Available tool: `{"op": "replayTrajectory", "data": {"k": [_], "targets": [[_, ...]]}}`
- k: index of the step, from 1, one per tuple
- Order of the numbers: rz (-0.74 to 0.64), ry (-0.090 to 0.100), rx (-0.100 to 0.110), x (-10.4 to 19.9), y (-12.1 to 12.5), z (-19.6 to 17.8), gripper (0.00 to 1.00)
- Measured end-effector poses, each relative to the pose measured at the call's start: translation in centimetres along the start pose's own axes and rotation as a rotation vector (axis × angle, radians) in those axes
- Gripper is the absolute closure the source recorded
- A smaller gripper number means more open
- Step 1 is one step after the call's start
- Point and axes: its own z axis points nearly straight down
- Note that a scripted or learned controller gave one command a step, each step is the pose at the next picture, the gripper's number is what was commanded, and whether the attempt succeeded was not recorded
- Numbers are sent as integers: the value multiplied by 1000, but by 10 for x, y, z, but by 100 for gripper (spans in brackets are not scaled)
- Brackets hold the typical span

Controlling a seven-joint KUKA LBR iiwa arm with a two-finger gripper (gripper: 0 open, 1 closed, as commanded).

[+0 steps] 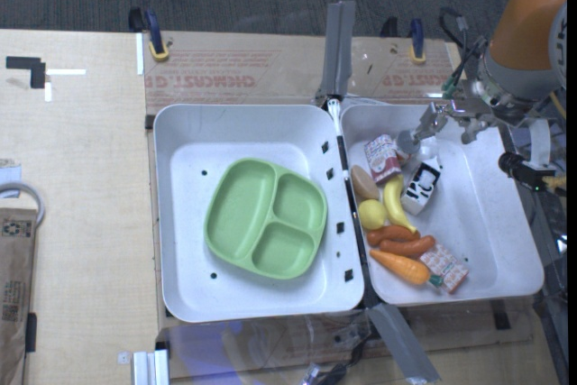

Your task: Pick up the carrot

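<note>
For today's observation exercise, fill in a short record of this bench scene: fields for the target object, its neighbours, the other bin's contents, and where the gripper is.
target: carrot, lying in the right bin near its front edge
neighbours: sausages just behind it, wrapped packet at its right end, banana and lemon further back
left bin contents: green divided plate
gripper: gripper over the right bin's back edge, apart from the carrot

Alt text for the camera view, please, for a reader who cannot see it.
The gripper hangs over the back of the right bin, away from the carrot lying near the front among other toy food. The left bin holds a green divided plate.
</note>
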Motion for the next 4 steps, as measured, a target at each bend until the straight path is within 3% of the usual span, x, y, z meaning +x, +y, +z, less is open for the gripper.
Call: {"op": "replayTrajectory", "data": {"k": [1, 2, 3, 4], "targets": [[324, 0, 3, 39, -52, 53, 0], [260, 0, 1, 37, -96, 54, 0], [533, 5, -17, 38, -138, 100, 0], [822, -1, 1, 67, -144, 11, 0]]}}
